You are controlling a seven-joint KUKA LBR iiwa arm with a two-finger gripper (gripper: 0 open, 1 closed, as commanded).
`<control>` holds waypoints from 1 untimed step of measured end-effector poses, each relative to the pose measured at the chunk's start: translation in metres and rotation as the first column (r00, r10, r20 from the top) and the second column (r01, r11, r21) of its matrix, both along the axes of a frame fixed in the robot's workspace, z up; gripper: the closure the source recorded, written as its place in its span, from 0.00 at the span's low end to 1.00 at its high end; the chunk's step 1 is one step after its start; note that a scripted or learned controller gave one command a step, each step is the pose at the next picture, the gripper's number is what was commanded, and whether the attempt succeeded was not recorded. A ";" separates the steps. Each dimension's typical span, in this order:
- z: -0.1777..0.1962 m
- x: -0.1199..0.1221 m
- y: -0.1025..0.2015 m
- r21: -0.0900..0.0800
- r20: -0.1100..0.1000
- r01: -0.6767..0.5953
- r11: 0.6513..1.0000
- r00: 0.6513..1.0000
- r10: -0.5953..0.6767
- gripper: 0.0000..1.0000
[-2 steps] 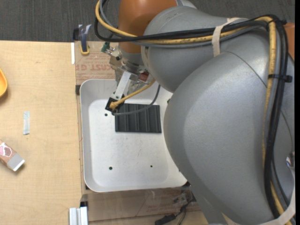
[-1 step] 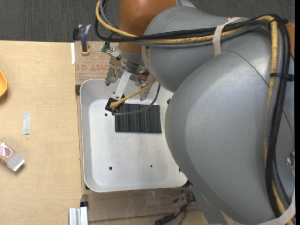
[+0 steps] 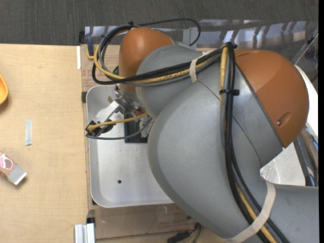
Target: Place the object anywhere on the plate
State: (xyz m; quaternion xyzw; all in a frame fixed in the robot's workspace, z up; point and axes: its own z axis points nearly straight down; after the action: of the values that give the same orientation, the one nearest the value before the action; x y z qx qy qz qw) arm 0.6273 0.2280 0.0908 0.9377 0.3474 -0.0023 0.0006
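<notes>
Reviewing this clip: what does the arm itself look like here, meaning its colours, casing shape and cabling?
The arm has bulky, rounded grey casings with glossy orange-brown domed caps. Black and yellow cables run along the outside in loops, strapped down with pale ties. The gripper is a dark block with metal parts, over the white bin.

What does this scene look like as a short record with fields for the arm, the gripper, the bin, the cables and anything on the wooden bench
arm: grey with orange caps, covering most of the bins
gripper: low over the left bin's upper part; open or shut cannot be told
bin: white, shallow, with a small dark speck on its floor
cables: black and yellow, looped over the arm
bench: wooden, bearing a small grey strip, a wrapped packet and an orange item at the left edge
</notes>
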 end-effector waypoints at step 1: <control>0.000 0.021 -0.011 0.001 0.000 -0.451 0.893 0.893 0.451 0.00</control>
State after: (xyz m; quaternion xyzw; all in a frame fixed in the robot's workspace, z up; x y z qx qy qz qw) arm 0.6479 0.2172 0.0910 0.8317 0.5552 -0.0020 0.0007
